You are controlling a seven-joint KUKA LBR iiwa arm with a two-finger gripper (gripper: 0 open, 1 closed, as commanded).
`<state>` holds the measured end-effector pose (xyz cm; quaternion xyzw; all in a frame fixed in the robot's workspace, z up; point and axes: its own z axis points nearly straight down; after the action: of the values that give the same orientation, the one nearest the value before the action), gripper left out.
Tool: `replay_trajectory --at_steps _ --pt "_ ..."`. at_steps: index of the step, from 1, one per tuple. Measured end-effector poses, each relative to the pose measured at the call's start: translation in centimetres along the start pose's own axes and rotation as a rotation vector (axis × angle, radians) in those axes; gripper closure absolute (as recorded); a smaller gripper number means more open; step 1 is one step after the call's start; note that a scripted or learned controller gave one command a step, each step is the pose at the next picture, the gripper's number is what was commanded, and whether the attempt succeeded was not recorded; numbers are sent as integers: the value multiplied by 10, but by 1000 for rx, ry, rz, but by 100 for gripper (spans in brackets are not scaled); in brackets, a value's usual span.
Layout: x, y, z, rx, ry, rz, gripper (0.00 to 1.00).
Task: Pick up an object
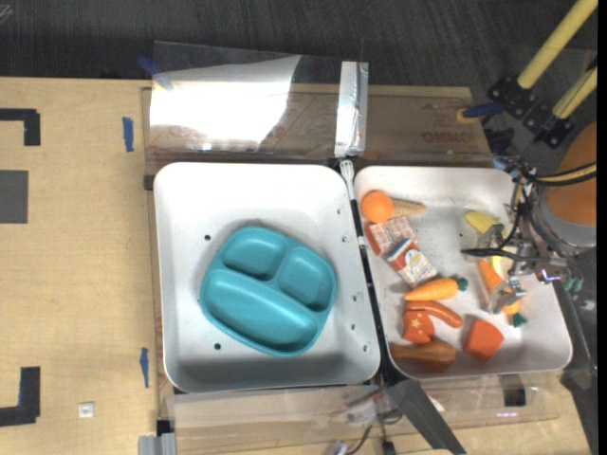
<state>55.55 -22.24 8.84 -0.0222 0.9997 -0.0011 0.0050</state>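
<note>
Over on the left, the shallow white left bin (180, 207) holds a teal plastic divided plate (268, 288), three compartments, sitting flat near the middle. Moving across the divider into the right white bin (560, 349): an orange ball-shaped toy (377, 205) at the top left, a small red-and-white carton (399, 245) just below it, tilted. Then an orange toy carrot with a green tip (434, 290), a red toy piece (418, 325) beneath it, a brown sausage-shaped toy (423, 353) against the near wall, and an orange-red block (485, 338) beside that. A yellow toy (481, 222) lies further up. At the right, the gripper (509, 278) hangs low over an orange-and-green piece (490, 275); wires clutter it, so whether it is parted or clamped cannot be made out.
</note>
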Motion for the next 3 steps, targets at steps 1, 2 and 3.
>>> replay_trajectory --at_steps 1,2,3 --pt "-5 0 -14 5 -15 -1 100" --pt "-4 0 -13 5 -13 -1 0" --pt "8 0 0 1 0 -15 0"
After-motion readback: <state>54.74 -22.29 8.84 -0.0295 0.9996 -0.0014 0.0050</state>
